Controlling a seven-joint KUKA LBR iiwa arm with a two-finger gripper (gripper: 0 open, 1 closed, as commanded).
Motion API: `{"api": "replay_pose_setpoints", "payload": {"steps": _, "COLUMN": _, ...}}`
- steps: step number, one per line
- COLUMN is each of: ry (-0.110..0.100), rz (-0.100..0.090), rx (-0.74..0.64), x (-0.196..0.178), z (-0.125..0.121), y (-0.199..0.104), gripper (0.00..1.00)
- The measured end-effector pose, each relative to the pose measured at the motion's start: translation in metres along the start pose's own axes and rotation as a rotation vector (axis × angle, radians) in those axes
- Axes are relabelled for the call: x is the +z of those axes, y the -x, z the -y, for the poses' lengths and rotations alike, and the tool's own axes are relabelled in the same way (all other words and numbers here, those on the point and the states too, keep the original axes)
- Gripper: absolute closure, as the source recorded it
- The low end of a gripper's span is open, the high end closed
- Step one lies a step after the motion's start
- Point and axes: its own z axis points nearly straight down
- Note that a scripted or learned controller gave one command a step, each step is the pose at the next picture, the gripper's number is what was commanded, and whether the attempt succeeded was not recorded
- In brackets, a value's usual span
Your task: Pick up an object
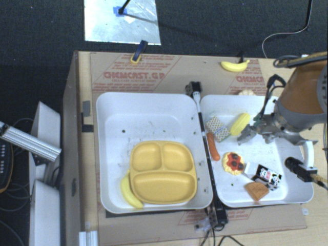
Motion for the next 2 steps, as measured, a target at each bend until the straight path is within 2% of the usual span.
{"api": "replay_pose_setpoints", "payload": {"steps": 1, "ry": -0.003, "rz": -0.002, "rx": 0.0, "x": 0.079, "z": 0.022, "y": -0.024, "gripper": 0.0}}
{"api": "replay_pose_setpoints", "payload": {"steps": 2, "ry": -0.003, "rz": -0.001, "rx": 0.0, "x": 0.078, "z": 0.063, "y": -0.005, "gripper": 0.0}}
